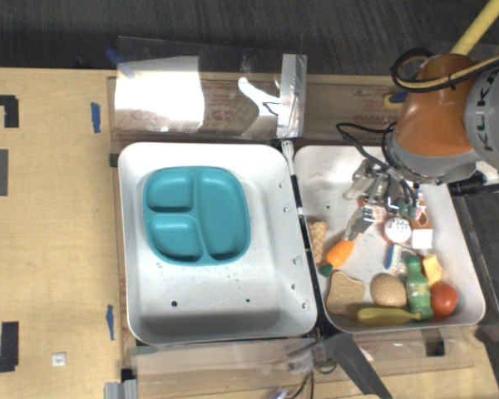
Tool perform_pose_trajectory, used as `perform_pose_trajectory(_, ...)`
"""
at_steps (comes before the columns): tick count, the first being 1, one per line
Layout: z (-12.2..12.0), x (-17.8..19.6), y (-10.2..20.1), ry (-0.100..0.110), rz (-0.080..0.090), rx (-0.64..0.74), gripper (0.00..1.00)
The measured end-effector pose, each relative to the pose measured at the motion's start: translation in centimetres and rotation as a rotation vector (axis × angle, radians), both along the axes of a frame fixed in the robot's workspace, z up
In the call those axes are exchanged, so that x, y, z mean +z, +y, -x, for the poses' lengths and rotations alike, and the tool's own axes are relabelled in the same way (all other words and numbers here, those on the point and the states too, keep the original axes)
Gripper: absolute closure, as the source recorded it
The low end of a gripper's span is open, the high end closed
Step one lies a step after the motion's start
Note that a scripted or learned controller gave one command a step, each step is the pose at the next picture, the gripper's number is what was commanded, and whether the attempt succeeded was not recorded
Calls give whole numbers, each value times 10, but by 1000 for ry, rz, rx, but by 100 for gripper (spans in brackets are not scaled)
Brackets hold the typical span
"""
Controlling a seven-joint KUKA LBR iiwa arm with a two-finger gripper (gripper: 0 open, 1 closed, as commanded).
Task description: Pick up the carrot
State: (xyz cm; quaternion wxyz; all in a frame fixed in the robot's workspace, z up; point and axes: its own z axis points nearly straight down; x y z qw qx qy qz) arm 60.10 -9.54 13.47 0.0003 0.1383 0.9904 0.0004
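The small orange carrot (340, 253), stubby and tapered, lies in the right shallow white bin (466, 256), just below and left of the jaws (368, 214), close to their tips but not between them (whether the jaws are released or clenched I cannot tell). One carrot; two bins, with the left white bin (224, 306) holding one teal three-compartment plastic tray (197, 213). Below the jaws sit a tan slice of bread (345, 290), a round brown bun (387, 289), a yellow-green pickle (382, 314), a green bottle (416, 285) and a red tomato (444, 299), all on the wooden surface (50, 223).
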Motion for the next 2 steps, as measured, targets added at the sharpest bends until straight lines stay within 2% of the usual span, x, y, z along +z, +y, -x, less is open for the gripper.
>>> perform_pose_trajectory(1, 56, -45, -8, -13, 4, 113, 0)
perform_pose_trajectory(2, 11, -45, -3, -14, 6, 368, 0)
